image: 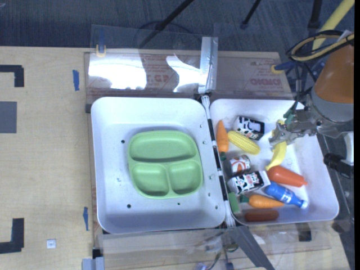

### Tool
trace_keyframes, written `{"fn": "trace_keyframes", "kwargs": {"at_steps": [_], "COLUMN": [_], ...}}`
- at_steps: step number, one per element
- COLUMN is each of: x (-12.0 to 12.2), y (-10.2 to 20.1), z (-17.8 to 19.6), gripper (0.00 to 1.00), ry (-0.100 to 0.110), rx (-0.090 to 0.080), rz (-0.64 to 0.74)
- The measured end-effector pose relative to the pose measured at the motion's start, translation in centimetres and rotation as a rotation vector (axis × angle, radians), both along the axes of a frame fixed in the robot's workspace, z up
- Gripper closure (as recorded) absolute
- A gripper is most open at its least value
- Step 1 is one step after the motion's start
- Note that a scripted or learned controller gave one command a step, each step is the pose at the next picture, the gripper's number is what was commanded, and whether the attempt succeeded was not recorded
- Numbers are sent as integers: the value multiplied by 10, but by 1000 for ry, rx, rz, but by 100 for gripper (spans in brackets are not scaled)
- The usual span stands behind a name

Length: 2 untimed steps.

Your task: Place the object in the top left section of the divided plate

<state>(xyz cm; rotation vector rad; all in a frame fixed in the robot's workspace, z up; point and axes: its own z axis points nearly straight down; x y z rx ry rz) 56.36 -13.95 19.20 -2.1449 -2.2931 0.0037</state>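
Nearest my camera, along the right bin's [329, 207] front wall, I see a dark red piece [260, 216], a carrot [264, 202] and a blue bottle [287, 196]. Just behind the bottle lies the banana [277, 155], and my claw [286, 129] hovers at the banana's far end; I cannot tell whether it is released or clenched, and nothing clearly sits in it. I judge the pick isn't secured. I'd centre over the banana's middle, clear of the corn [243, 143] to its left, grip firmly, lift high over the bin walls, then lower into the green divided plate [165, 163], which waits in the left bin [107, 151].
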Motion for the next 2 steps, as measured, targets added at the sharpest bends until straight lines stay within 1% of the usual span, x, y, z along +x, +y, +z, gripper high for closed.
{"fn": "trace_keyframes", "kwargs": {"at_steps": [1, 2], "x": [39, -3], "y": [67, 59], "z": [2, -8], "gripper": [100, 100], "ry": [-3, 1], "rx": [0, 3], "rz": [132, 329]}}
